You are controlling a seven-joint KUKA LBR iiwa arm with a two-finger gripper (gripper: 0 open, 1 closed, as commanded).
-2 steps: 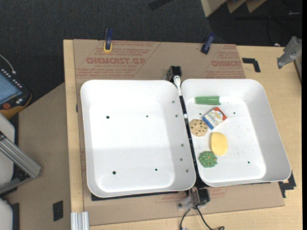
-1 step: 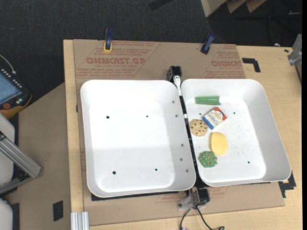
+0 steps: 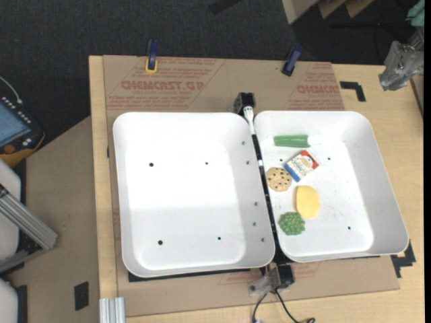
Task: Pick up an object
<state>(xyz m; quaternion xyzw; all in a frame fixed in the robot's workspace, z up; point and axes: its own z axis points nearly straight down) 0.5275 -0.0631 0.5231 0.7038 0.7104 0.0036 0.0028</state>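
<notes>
Nearest the camera, a cable [image 3: 271, 301] trails off the front edge of the cardboard sheet [image 3: 202, 79] that lies under both bins. The left bin [image 3: 182, 194] sits at 9 o'clock of the right bin [image 3: 377, 180], their inner rims touching.

All the objects lie in the right bin, gathered in its left half. Closest is a bumpy green lump [image 3: 292, 223]. Touching it at 1 o'clock is a yellow oval piece [image 3: 308, 202]. A round speckled cookie [image 3: 277, 179] lies at 10 o'clock of the yellow piece, just beside it. A small red, white and blue carton [image 3: 301, 165] rests tilted at 2 o'clock of the cookie, touching or nearly touching it. Farther back, a green bar [image 3: 291, 140] lies flat, apart from the rest.

Two blue clamps [image 3: 152, 56] [image 3: 292, 59] grip the sheet's far edge.

The gripper [image 3: 401, 64] hangs beyond the right bin's far corner, at 1 o'clock, well apart from every object; whether it is released or clenched cannot be told, and it holds nothing visible.
</notes>
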